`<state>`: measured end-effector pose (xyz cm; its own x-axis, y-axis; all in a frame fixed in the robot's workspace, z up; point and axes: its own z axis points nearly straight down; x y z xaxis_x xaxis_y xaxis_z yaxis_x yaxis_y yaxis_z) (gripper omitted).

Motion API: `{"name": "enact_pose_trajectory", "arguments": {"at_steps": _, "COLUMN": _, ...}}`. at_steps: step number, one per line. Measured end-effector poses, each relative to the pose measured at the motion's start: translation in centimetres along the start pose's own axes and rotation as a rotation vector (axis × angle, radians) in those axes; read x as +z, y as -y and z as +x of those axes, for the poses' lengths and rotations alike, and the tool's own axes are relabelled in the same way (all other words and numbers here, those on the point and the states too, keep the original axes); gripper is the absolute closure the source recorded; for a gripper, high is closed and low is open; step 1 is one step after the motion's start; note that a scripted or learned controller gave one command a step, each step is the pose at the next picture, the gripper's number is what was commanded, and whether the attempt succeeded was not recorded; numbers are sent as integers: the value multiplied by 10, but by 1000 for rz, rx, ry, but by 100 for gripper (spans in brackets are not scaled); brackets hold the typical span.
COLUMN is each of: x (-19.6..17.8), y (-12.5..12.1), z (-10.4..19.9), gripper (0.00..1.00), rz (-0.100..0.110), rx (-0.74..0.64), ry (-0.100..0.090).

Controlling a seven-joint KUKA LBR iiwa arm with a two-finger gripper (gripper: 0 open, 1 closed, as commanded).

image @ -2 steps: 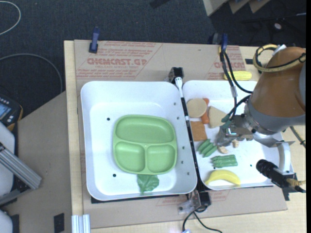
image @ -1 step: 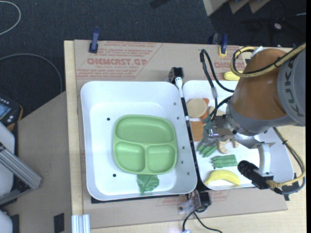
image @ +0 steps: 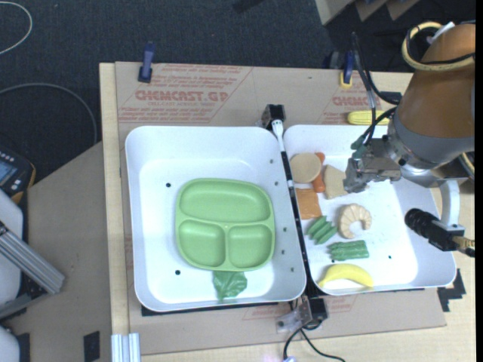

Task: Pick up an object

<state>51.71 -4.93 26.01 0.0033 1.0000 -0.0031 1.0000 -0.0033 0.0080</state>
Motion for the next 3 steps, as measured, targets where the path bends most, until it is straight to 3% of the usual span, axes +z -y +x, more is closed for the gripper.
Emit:
{"name": "enact_pose_trajectory", "arguments": {"at_steps": 1, "x": 12, "y": 40, "z": 43, "gripper": 100, "rz": 14, "rx": -7, "ry": -6}}
{"name": "enact_pose_trajectory", "arguments": {"at_steps": 2, "x": 74, "y": 6, "z": -13, "gripper": 100, "rz": 14, "rx": 2, "ry": -2}}
{"name": "enact_pose_trajectory", "arguments": {"at_steps": 3, "x": 33, "y": 23, "z": 50, "gripper": 100, "rz": 5, "rx": -10, "ry": -5}}
